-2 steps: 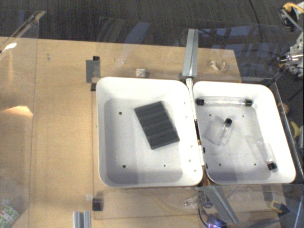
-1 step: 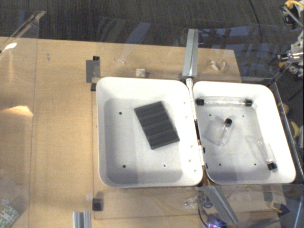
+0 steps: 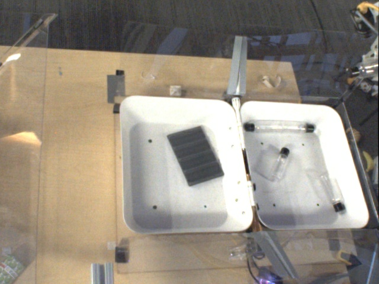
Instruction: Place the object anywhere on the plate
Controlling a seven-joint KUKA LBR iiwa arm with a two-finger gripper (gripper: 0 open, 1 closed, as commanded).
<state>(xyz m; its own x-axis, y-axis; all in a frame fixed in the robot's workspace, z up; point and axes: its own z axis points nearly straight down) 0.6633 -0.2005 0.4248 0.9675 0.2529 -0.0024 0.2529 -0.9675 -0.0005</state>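
Counter (image 3: 59, 188) edge lies nearest; beyond it, the dark ridged plate (image 3: 195, 155) sits bare in one bin (image 3: 127, 176), and the capped vial (image 3: 278, 163) (clear, lying flat) rests in the neighbouring bin (image 3: 355, 218), so the whole task remains.

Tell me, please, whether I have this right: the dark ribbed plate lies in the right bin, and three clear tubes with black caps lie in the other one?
Not quite: the camera view shows the dark ribbed plate in the left bin, and the three clear tubes with black caps lie in the right bin.
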